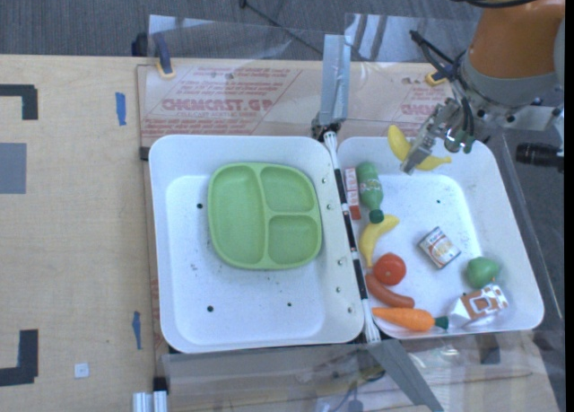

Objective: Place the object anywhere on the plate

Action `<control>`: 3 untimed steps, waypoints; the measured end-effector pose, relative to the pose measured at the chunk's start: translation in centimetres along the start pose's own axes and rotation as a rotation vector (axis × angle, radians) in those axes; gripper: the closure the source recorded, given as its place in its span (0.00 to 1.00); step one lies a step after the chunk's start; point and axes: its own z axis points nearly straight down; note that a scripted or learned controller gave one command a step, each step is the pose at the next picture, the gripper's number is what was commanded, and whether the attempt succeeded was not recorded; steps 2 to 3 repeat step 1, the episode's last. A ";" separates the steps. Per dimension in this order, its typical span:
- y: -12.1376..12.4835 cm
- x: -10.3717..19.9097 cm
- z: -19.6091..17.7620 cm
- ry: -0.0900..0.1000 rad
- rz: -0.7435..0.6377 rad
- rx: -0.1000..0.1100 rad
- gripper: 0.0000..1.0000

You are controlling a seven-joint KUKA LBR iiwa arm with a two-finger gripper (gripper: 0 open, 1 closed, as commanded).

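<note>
The gripper (421, 157) hangs over the far corner of the right bin (507, 222), its fingers at a yellow banana (400, 142) that lies against the bin's far wall. Whether the fingers are closed on the banana or just beside it, I cannot tell from this slant. The green divided plate (265, 214) sits bare in the left bin (179, 249), well apart from the gripper, with the ridge between the bins in the way.

The main risk, as I judge it, is a weak pinch: the banana is curved and smooth and lies close to the wall, so the fingers may catch only its edge and let it slip on the lift. A second risk is the carry across, where a loose fruit could drop onto the green bottle (369, 183), the second banana (372, 235) or the tomato (389, 268) below. A low pass could also knock the divider
</note>
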 end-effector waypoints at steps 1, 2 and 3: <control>4.3 2.6 3.3 0.004 -0.062 0.001 1.00; 4.3 2.6 3.3 0.004 -0.062 0.001 1.00; 4.3 2.6 3.3 0.004 -0.062 0.001 1.00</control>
